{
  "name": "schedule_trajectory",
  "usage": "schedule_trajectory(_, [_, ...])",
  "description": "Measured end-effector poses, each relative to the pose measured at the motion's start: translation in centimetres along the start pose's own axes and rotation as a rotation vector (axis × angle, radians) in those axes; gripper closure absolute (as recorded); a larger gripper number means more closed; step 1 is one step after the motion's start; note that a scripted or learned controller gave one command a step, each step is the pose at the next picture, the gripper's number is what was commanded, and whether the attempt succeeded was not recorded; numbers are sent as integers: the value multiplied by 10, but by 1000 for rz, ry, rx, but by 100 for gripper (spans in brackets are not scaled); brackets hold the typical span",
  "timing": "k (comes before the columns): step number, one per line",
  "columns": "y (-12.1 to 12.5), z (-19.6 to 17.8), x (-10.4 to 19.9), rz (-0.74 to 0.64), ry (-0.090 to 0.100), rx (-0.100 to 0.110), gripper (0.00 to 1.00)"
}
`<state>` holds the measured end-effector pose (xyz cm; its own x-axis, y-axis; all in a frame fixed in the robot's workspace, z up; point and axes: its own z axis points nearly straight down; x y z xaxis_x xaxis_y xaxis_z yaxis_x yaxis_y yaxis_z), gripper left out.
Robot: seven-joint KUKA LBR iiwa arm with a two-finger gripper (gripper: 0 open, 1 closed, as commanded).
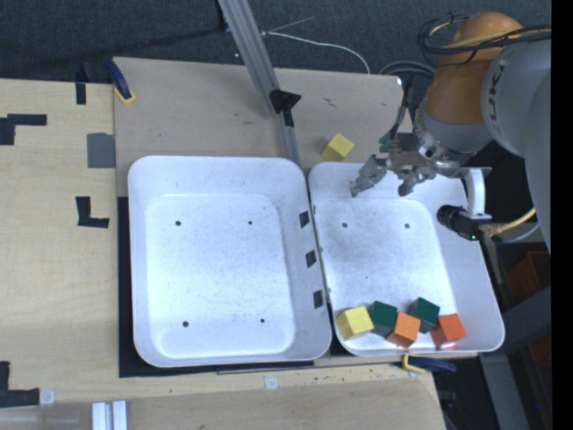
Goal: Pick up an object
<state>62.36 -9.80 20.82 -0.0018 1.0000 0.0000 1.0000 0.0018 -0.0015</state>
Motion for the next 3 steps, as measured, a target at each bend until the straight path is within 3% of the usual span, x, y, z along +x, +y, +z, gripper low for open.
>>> schedule_trajectory(1, [-15, 77, 4, 1, 0, 8, 0])
schedule_trajectory(2, [-22, 120, 8, 0, 0, 6, 0])
schedule_trajectory(3, [-65, 117, -33, 6, -2, 5, 0])
